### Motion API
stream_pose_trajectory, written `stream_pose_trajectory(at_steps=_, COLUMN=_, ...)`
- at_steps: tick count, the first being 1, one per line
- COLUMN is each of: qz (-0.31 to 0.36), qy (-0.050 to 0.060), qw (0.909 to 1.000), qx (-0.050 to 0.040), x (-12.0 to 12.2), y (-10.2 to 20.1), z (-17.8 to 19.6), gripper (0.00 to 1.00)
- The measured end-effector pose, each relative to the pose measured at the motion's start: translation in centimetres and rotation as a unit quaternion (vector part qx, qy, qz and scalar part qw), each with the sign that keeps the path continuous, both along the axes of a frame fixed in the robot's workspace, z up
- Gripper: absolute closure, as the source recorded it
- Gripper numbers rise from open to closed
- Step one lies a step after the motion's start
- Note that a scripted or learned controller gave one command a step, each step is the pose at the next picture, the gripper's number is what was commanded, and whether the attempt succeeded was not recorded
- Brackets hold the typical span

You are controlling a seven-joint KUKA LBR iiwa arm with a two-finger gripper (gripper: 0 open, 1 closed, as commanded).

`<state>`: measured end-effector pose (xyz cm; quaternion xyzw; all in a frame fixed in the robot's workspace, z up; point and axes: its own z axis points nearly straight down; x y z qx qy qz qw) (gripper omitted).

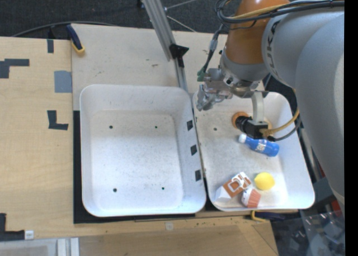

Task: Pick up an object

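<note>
My gripper (206,99) hangs over the right bin (291,190) near its ten o'clock corner; I cannot tell its state. The pickable things lie well apart from it toward five o'clock: blue bottle (260,145), yellow ball (264,181), orange-and-white carton (236,186). The left bin (92,137) sits on a pale wooden bench (33,154).
</note>
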<state>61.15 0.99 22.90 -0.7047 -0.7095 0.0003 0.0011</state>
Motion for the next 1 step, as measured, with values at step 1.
stream_pose_trajectory(at_steps=1, qz=0.000, qy=0.000, qw=1.0000, qx=-0.0001, x=0.39, y=5.65, z=-0.77, gripper=1.00)
